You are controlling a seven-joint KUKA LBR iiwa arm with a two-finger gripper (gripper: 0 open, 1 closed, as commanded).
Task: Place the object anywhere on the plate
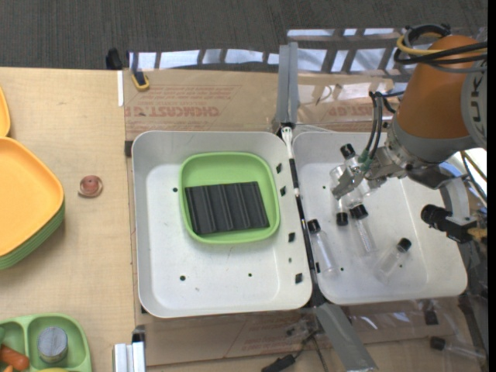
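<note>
I had the jaws low over the clear plastic vials; their state I couldn't tell. Best centre on 1 vial before carrying to the green square plate.

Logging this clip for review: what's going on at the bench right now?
The KUKA arm's gripper is down in the right bin, over a scatter of clear vials with black caps. The green plate in the left bin carries a dark ribbed block; no vial lies on it yet.
</note>
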